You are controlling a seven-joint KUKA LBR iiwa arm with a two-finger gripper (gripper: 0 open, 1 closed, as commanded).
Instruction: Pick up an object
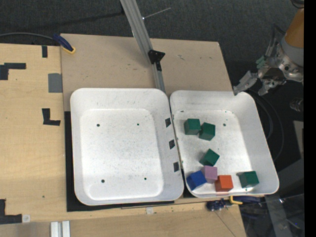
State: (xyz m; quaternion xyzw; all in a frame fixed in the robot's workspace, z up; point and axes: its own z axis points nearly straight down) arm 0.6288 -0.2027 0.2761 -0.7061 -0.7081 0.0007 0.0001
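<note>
Wooden surface [113, 63], two white bins; the gripper [256, 80] hovers off the right bin's [264, 142] far corner, carrying nothing, finger state unclear. Approach step: next, swing inward and descend over the nearest green cube [192, 126].

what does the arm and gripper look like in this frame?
The arm has an orange band above a grey metallic wrist at the view's upper right. The gripper is grey metal with two thin fingers, a small green-teal part near its base, and dark cabling alongside.
</note>
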